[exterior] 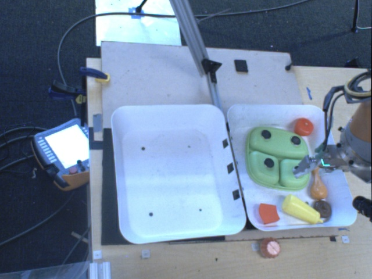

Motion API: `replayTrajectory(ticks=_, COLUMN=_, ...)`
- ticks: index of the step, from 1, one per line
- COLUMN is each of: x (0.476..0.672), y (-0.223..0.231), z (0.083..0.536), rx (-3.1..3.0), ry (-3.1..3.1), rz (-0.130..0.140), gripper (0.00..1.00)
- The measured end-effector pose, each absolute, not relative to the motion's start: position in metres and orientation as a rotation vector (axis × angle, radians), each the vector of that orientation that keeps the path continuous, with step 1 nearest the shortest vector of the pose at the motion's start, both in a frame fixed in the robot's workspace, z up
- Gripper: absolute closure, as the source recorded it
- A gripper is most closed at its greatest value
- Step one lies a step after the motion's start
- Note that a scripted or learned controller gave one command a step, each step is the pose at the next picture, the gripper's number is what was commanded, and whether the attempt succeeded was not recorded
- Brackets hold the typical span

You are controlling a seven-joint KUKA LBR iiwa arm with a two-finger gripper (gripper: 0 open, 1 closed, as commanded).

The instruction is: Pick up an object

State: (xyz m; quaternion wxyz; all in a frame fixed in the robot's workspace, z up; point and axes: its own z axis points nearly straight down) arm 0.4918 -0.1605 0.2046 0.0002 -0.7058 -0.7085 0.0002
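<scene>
The right bin holds a large green lumpy toy with black dots, a small red-orange ball, an orange pear-shaped piece, a yellow object, a dark brown round piece and a red-orange block. My gripper reaches in from the right, low over the green toy's right edge and just above the orange piece. Its grey fingers point left, and nothing shows between them.
The left bin sits beside the right one, joined by black clips. A slanted metal pole crosses the back. A teach pendant lies at the far left. A small round reddish item rests on the bench in front.
</scene>
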Motion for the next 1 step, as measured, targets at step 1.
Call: replayTrajectory(ticks=1, x=0.4923, y=-0.1605, z=0.2052, rx=-2.218, ry=-2.227, rz=-0.001, gripper=0.00)
